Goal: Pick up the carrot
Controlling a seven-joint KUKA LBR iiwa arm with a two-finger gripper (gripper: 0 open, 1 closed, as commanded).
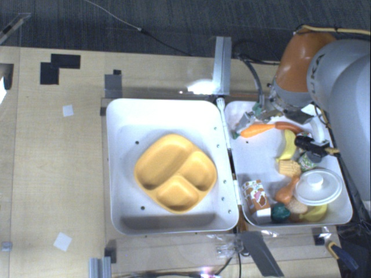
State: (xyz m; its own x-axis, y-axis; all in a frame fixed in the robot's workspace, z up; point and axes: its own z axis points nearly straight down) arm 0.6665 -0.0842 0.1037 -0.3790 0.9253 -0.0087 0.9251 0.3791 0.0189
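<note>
While the grey two-finger gripper (255, 119) is hanging low over the back of the right-hand shallow white bin (346, 212), its metal tip is sitting just beside the slim orange carrot (258, 130), near the carrot's upper edge. The carrot is lying across the bin's back left corner, tilted slightly, its pointed end aimed at the wall shared with the left-hand white bin (119, 213). Whether the gripper is clamping or released I cannot tell; no part of the carrot is showing between its parts, so I am not calling it held.

By my judgement the approach step is under way, and the next move is calling for a straddle across the carrot's narrow body before lifting.

Further out, a yellow banana (288, 145) is lying near the carrot's thick end, with a round white lidded container (317, 185) beyond. A yellow sectioned plastic plate (175, 171) is resting in the left bin. The arm's bulk is covering the right bin's far corner.
</note>
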